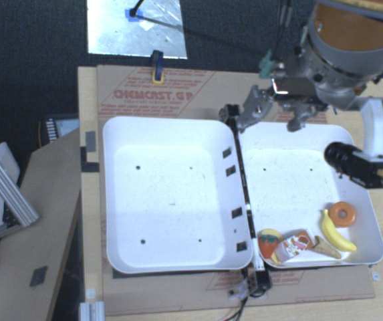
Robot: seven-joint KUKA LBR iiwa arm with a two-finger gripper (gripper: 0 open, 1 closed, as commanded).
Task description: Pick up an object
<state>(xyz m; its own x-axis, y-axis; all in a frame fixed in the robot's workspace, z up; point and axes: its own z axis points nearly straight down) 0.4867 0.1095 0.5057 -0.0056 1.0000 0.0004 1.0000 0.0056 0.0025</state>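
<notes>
Step in hand: approach, as I judge it. Nothing is lifted yet. The hand (271,109) hangs over the far rim of the right bin (291,162), near the divider between the two bins. Nothing sits between its fingers; whether they stand wide or narrow I cannot tell from this slant.

Right bin: all the objects crowd its near edge. A banana (335,233) lies at the near right, a small orange ring (342,213) just beside its upper end. Left of it are a small red-and-white packet (295,245), a round orange-red piece (269,241) in the near left corner, and a tan wedge (326,249) by the banana.

Left bin (164,199): bare white floor, small dark dots.

Next move, judged: the hand must cross the bin toward the near edge, then descend on one piece. The banana looks the easiest target, though the close neighbours leave little room for fingers.
</notes>
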